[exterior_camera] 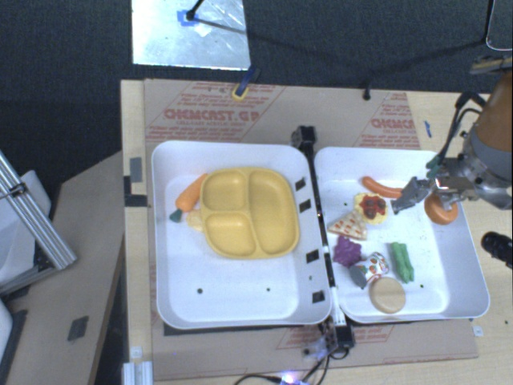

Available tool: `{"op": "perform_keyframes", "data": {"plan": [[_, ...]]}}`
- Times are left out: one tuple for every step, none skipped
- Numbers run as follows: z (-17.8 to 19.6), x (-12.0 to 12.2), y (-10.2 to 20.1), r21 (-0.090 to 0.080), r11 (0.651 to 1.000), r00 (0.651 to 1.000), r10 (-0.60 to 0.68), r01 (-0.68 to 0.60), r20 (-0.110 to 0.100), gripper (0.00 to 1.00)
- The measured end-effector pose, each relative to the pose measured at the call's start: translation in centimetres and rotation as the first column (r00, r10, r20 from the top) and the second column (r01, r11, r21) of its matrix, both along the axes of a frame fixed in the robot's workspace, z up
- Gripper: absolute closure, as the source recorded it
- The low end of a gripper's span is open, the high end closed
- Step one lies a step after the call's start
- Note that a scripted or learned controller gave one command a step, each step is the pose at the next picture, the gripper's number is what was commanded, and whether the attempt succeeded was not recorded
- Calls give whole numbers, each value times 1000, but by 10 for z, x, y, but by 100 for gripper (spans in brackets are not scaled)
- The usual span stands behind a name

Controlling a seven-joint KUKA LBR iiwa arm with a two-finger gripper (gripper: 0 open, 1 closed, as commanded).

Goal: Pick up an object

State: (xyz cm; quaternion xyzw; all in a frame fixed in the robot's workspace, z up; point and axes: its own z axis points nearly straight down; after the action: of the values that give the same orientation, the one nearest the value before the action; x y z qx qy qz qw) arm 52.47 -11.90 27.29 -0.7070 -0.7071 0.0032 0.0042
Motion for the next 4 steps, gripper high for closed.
{"op": "perform_keyframes", "data": {"plan": [[6, 2, 0, -2, 1000, 1000, 3, -3, 12, 0], [-42, -7, -3, -2, 1000, 1000, 2, -2, 13, 0], [-103, -5, 0, -1, 1000, 1000, 1, -1, 10, 0], [-164, -9, -1, -1, 1000, 1000, 1, -1, 11, 0]]}}
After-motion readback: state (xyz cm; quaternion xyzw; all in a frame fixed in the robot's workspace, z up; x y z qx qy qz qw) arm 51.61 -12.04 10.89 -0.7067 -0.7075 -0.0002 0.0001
